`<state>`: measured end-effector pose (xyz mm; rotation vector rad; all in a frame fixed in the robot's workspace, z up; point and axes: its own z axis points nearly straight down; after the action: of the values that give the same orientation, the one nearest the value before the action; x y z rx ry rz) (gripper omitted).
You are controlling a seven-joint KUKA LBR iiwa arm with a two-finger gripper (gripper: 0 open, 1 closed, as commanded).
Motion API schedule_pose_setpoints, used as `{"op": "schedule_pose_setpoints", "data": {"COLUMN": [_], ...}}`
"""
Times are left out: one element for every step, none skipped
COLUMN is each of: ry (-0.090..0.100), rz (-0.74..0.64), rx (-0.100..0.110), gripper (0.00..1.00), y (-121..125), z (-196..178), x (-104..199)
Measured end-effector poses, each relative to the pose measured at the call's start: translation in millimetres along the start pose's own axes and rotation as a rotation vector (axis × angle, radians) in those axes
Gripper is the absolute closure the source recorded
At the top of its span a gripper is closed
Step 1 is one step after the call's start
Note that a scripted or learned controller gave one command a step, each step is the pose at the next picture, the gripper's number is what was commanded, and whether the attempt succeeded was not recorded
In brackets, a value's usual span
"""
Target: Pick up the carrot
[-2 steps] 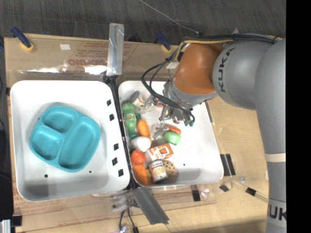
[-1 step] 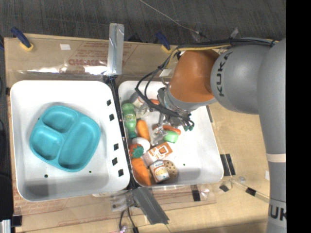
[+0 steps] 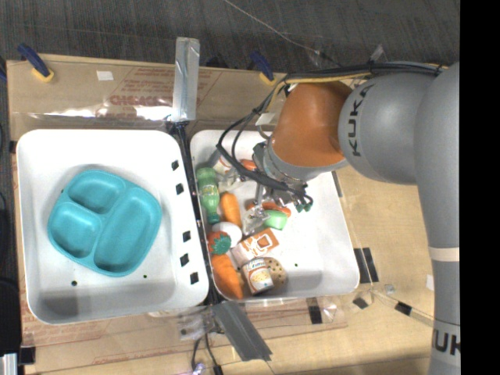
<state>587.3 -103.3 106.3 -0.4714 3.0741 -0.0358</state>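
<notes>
In the camera view the arm (image 3: 391,131) reaches in from the right and hangs over the right bin (image 3: 332,241), its orange band covering the bin's upper middle, with the jaws (image 3: 269,205) low among a heap of small things; whether they are released or clenched I cannot tell, since the wrist and cables hide them. A carrot (image 3: 230,208) lies just left of the jaws, near the bin's left wall, pressed close to a green item (image 3: 209,198) and a white-and-orange packet (image 3: 258,245). A second orange piece (image 3: 226,276) lies at the lower left corner beside a small can (image 3: 260,275), and it could be mistaken for the target. The main risk, as I judge it, is crowding: the jaws may close on a neighbour, or nudge the carrot against the wall so it slips out. The left bin (image 3: 47,287) holds a teal divided tray (image 3: 105,221), well apart from all this.
</notes>
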Motion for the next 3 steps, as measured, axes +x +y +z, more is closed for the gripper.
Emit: {"op": "schedule_pose_setpoints", "data": {"ry": [-0.025,-0.003,0.008], "rz": [0.100,0.081,-0.485], "rx": [0.004,0.000,0.003], "gripper": [0.00,0.00,0.00], "y": [14.5,11.0,-5.6], "z": [-1.9,1.9,3.2], "x": [36.8,30.7,18.1]}}
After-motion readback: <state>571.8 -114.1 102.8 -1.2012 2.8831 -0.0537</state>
